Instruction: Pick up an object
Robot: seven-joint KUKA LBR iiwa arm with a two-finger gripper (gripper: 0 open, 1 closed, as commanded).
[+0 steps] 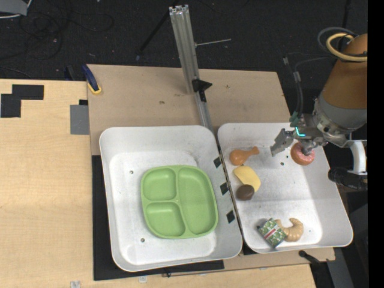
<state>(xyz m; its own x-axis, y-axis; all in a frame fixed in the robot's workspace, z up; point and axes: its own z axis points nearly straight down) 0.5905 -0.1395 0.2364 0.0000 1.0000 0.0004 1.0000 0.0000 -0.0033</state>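
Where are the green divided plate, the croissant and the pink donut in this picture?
green divided plate [179, 202]: camera view, on the ridge between its compartments, left bin.
croissant [294, 229]: camera view, on its curved middle, right bin's near end.
pink donut [303, 154]: camera view, on its frosted ring, by the arm's wrist.

We see a robotics laboratory. A plywood table [240, 89] carries two shallow white bins [120, 161], side by side, on a black mat. An aluminium extrusion post [185, 47] rises behind them, loose cables [72, 23] trail over the dark floor, and a grey-and-orange industrial arm [345, 95] reaches in from the right.
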